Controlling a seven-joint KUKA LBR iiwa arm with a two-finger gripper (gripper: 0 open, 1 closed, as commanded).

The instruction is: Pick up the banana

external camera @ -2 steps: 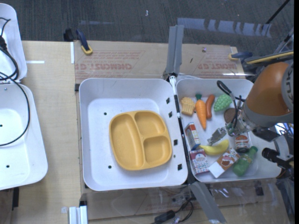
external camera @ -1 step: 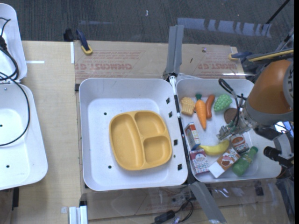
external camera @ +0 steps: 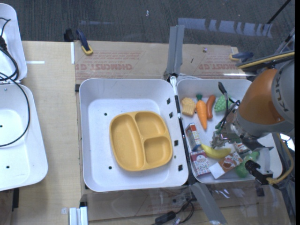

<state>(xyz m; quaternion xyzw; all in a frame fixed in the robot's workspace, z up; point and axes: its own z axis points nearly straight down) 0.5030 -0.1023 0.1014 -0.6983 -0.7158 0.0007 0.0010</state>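
Right now the arm (external camera: 262, 102) leans in over the right-hand bin (external camera: 187, 86), and its pincer (external camera: 222, 137) hangs low, just above the banana (external camera: 215, 151). The banana lies in the front half of that bin, wedged among clutter: a small carton (external camera: 193, 137) to its left, a flat red-and-white packet (external camera: 200, 163) just in front, and a green piece (external camera: 247, 164) near its right end. I cannot tell how the pincer is set; the wrist hides it. From where I stand, the crowding is the risk. It could catch the carton or a packet instead, or nudge the curved banana so it rolls aside. The carrot (external camera: 201, 114) and the yellow divided plate (external camera: 140, 140) in the left bin (external camera: 93, 139) look safely out of the way.
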